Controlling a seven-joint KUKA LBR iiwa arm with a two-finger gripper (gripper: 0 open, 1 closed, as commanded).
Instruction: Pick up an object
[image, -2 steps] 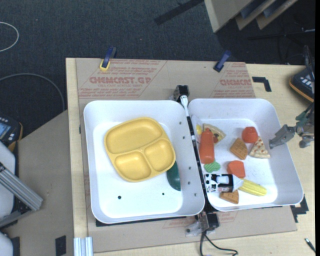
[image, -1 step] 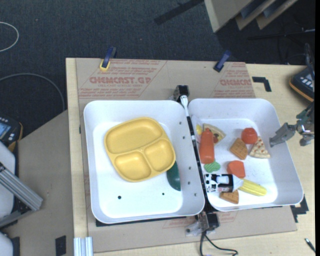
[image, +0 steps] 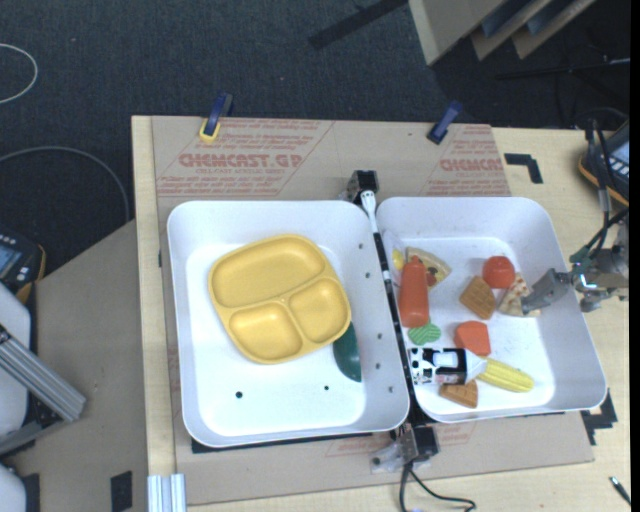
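Camera view: gripper (image: 545, 292), finger state indiscernible, at the right bin (image: 560, 235) edge; centre it over 1 isolated item, e.g. the tomato (image: 498, 270), before descending.

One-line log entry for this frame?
gripper: right bin's right side, beside red tomato toy | grasp: unclear | yellow divided plate: left bin

lab | clamped board bench (image: 300, 150) | two white bins (image: 190, 300) | loose cables (image: 420, 480) | dark carpet (image: 100, 60)
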